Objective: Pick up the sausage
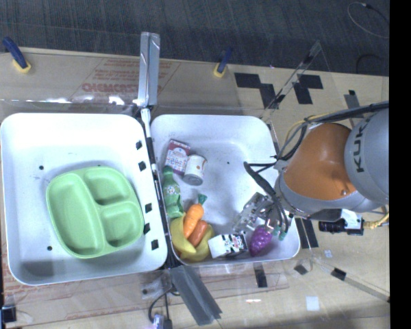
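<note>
Two shallow white bins sit side by side on the table (55,67). At the near edge of the right bin (219,120), a white carton (227,245) lies on its side, with a purple bunch of grapes (261,239) just beside it toward the arm. A yellow banana (185,249) curves along the near corner by the divider.

The sausage (199,233), short and red, rests on the banana and leans against an orange carrot (192,216), whose green top points away from the near edge.

The hand (257,211) hangs low over the right side of this bin, just above the grapes and the carton. It is apart from the sausage, which lies to its left. Wires and metal parts crowd it, so I cannot tell whether it is spread or pressed together. The grey arm (322,166), with its orange band, reaches in over the bin's right rim.

Farther back, a green bottle (171,190) lies along the divider. Beyond it are a small can (194,169) on its side and a dark red packet (176,155), touching each other.

The left bin (27,136) holds a green divided plate (96,211). At the far edge of the table are two blue clamps (16,55).
</note>
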You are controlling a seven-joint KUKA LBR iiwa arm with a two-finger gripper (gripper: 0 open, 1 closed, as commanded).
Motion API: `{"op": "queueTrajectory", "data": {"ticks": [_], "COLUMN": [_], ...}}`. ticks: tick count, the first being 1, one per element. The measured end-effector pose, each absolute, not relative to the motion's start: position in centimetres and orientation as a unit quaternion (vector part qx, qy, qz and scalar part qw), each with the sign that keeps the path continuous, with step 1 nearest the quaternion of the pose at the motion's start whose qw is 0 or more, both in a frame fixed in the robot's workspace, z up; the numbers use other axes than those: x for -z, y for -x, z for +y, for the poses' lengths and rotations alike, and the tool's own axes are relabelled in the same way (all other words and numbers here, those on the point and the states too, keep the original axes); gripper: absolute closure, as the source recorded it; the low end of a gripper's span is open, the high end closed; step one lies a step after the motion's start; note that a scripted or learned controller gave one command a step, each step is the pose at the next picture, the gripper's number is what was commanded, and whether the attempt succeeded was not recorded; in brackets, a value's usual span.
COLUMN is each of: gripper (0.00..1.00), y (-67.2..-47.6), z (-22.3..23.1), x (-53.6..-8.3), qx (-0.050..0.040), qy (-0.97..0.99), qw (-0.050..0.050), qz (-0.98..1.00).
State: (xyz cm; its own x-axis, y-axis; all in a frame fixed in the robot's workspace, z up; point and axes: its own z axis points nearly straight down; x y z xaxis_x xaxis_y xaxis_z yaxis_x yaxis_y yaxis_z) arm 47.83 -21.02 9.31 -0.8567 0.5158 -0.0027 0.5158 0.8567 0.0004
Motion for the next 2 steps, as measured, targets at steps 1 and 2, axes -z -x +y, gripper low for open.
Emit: {"op": "queueTrajectory", "data": {"ticks": [1, 2], "gripper": [1.0, 1.0], "y": [-47.8, -47.9], "z": [-19.3, -19.3], "x": [-19.1, -20.1], "qx": [0.0002, 0.0006], "qy": [-0.261, -0.259], "qw": [0.001, 0.002], "qz": [0.965, 0.966]}}
